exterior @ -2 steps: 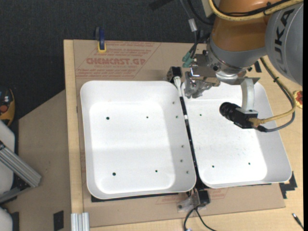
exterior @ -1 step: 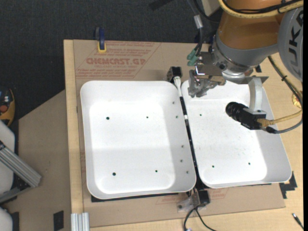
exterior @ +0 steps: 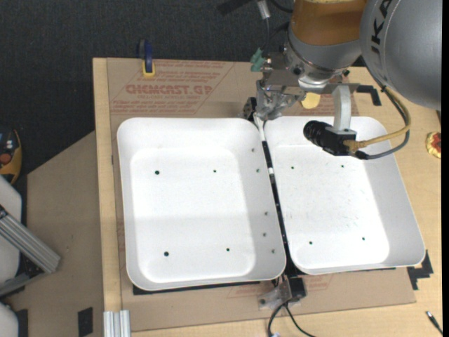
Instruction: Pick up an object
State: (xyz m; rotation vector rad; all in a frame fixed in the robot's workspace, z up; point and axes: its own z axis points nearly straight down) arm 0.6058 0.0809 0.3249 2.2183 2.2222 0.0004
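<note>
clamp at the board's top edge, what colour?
Blue, with a yellow lower part: the clamp in the camera view.

Two white bins sit side by side on a brown cardboard sheet [exterior: 182, 83]: the left bin [exterior: 189, 202] touches the right bin [exterior: 351, 209]. A blue clamp [exterior: 147, 58] grips the sheet's far edge.

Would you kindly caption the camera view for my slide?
KUKA arm poised over the far seam between two white bins, gripper low.
</note>
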